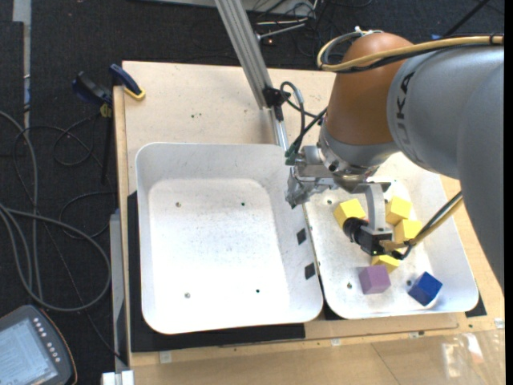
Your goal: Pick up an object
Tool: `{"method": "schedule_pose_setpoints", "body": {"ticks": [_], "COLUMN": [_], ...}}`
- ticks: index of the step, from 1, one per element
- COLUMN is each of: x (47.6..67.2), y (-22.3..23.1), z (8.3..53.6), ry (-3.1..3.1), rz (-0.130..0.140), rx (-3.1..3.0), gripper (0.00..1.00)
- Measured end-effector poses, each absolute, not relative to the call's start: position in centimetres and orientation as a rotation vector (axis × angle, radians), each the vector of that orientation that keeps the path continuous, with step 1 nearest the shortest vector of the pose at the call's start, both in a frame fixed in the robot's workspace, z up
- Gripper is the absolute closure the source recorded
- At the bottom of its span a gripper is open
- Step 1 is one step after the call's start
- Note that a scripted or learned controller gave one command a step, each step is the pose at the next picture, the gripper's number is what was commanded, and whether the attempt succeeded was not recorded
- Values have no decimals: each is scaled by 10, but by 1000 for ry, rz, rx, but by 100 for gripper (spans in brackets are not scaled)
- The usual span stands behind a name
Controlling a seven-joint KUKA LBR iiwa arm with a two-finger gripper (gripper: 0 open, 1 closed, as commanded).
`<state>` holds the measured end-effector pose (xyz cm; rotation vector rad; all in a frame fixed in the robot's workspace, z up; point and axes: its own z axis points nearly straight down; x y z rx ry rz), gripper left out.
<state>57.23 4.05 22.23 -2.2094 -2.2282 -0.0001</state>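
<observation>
Above the right bin (341,295) my pincer (298,189) hangs low to reach a yellow block (349,212); how open, I cannot tell

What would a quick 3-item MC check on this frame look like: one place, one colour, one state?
1. The purple cube lies in: A) the left bin B) the right bin C) the bare bench
2. The cube by the right bin's near right corner is: A) red B) blue C) green
3. The purple cube is: A) resting on the bin floor B) lifted clear in the air C) stacked on another block

Answers: 1 B, it sits near that bin's front edge. 2 B, the blue cube lies right of the purple one. 3 A, only the white floor is under it.
</observation>
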Motion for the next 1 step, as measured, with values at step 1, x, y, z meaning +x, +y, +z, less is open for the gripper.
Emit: {"method": "schedule_pose_setpoints", "body": {"ticks": [1], "x": [547], "y": [79], "z": [230], "ry": [-2227], "rz": [1], "rx": [-2211], "gripper": [100]}}
